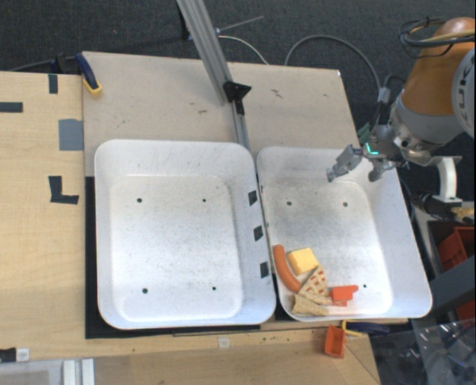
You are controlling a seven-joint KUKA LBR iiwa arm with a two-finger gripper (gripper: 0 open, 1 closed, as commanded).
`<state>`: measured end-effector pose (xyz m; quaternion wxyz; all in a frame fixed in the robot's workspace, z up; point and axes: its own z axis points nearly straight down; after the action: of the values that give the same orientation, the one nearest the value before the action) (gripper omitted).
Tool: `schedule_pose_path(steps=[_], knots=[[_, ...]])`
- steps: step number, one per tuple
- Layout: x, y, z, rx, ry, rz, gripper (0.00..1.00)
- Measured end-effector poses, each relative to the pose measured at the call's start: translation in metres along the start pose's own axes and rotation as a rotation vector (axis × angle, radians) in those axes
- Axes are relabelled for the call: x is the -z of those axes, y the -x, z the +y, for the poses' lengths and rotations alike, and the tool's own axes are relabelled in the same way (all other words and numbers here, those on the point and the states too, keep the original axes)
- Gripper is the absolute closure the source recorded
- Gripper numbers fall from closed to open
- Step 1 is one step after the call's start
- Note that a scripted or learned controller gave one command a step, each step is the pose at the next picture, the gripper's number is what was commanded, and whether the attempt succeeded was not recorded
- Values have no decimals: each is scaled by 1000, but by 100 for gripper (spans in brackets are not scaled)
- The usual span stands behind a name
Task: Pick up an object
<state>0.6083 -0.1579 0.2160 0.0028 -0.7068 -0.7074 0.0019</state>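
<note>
Toy food lies in the near corner of the right bin [398, 239]: an orange sausage [285, 268], a yellow cheese block [303, 260], a pizza slice [315, 282], a tan wedge [308, 304] and a small red-orange piece [344, 293]. My gripper [360, 164] hovers over the far right edge of that bin, well away from the food. Its two fingers are spread apart and open, with nothing between them.
The left bin [109, 215] sits beside the right one. A slanted metal pole [209, 42] rises from the divide between the bins at the back. An orange clamp [335, 340] hangs at the bench's front edge. A yellow-blue clamp [89, 74] sits at the far left.
</note>
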Motion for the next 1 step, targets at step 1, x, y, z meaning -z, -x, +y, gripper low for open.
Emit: schedule_pose_path(steps=[1], knots=[[3,0,1,1,5,-1,0]])
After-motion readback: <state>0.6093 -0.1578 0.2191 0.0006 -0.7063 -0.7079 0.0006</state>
